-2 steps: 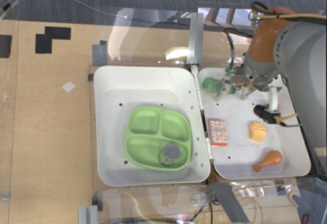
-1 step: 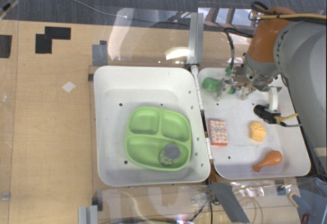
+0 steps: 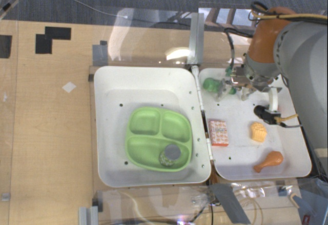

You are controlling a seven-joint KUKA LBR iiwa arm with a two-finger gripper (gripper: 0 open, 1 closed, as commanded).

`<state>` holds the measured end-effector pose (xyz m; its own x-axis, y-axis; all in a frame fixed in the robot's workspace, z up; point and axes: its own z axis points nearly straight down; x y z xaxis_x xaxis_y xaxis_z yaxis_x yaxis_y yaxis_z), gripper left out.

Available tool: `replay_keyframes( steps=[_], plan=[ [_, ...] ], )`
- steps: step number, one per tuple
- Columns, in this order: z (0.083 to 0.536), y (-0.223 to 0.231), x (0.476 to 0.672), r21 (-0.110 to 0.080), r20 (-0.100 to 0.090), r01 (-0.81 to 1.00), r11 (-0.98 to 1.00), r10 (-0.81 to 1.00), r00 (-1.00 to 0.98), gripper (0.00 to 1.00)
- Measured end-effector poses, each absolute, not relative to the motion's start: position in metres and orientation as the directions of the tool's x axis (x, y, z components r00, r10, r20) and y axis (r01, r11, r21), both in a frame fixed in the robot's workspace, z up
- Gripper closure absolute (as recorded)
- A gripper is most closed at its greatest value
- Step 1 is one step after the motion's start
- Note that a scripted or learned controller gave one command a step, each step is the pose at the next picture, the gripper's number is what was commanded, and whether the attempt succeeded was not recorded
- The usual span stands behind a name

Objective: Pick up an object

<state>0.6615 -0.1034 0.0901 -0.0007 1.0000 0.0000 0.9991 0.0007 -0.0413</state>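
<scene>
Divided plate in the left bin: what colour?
Light green: the divided plate, seen in the camera view, in the left white bin.

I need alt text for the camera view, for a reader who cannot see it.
The gripper hangs beside a green object in the right bin, which also holds a snack packet, a yellow piece and a drumstick. The left bin holds a green tray.

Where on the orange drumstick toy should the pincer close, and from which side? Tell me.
Grip the drumstick toy across its narrow handle end, which points toward the lower left, coming straight down from above. It lies flat on the right bin's floor with bare floor on every side, and the slim neck probably suits a two-finger pinch better than the rounded bulb at its upper right.
</scene>
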Motion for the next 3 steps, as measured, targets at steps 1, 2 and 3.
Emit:
replay_keyframes(
  steps=[1, 2, 3],
  plan=[
    [0.0899, -0.1054, 0.6619, -0.042, 0.005, 0.999, 0.004, 1.0, -0.003, 0.0],
    [0.0903, -0.1007, 0.661, -0.04, -0.007, 0.999, -0.004, 1.0, 0.004, 0.0],
    [0.09, -0.1039, 0.6616, -0.042, 0.002, 0.999, 0.0, 1.0, 0.0, 0.0]
  ],
)
